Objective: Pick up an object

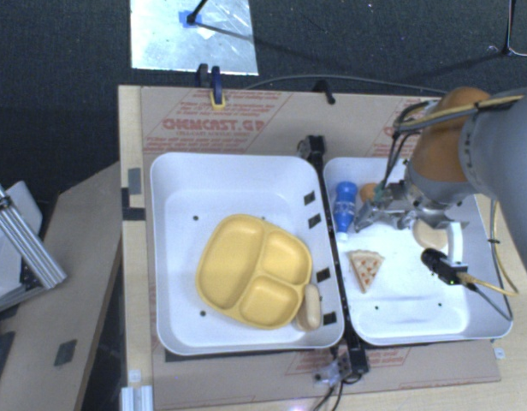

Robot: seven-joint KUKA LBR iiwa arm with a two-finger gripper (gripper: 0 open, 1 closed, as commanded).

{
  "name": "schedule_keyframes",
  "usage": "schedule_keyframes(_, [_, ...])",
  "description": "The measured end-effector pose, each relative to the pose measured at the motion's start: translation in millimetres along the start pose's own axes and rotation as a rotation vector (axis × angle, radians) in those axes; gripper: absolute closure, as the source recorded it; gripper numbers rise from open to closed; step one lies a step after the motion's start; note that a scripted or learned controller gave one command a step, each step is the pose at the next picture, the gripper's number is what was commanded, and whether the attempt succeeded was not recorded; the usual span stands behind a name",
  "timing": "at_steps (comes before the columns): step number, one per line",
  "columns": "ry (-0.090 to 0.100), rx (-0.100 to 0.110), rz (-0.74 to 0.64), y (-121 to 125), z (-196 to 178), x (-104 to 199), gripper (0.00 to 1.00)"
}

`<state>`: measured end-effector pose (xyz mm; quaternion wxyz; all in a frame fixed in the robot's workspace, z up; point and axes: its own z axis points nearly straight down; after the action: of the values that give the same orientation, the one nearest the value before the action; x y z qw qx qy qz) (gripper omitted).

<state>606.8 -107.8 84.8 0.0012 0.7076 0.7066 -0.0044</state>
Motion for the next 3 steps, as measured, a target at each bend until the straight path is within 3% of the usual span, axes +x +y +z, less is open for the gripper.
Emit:
schedule_keyframes(1, [0.006,-0.006,0.0,2,-11,3,1.0])
schedule_keyframes(3, [0.007,-0.011,-0.006,0,-138,3,1.0])
